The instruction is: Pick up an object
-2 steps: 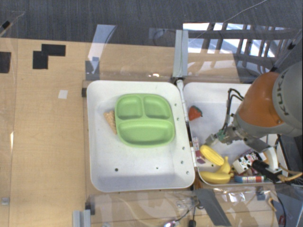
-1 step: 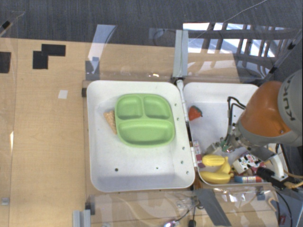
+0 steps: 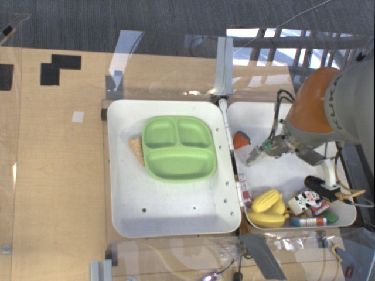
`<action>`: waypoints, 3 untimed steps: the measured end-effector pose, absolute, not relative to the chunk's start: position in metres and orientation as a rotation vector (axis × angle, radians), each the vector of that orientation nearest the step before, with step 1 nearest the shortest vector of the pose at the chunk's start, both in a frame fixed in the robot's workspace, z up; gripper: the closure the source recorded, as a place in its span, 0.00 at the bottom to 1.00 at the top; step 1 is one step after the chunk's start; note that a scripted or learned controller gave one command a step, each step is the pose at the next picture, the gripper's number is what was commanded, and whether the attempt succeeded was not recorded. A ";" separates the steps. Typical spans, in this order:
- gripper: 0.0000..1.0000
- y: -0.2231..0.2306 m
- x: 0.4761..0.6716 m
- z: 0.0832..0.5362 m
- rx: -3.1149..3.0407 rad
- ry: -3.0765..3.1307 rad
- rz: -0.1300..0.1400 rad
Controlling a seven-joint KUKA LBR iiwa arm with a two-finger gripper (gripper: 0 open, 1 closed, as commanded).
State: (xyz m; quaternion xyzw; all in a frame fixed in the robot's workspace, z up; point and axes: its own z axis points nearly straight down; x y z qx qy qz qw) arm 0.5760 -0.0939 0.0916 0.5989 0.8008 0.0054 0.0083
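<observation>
left bin (image 3: 123, 209): green divided plate (image 3: 177, 148) | wooden bench (image 3: 53, 174) | black markers (image 3: 58, 68)

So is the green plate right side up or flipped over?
Right side up. The green divided plate lies flat in the left bin, and its three hollow sections face up.

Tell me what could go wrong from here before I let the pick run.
The gripper hovers over bare floor of the right bin, so closing here would likely grab nothing. The nearest item, a red object, sits against the divider, leaving little finger room. The yellow toy and small items crowd the near corner, risking a double grab.
</observation>
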 end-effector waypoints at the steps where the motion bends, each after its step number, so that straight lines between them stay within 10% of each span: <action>1: 0.00 -0.091 0.638 0.090 1.884 2.498 0.012; 2: 0.00 -0.120 0.660 0.105 2.001 2.411 0.008; 3: 0.00 -0.108 0.584 0.091 2.024 2.389 0.013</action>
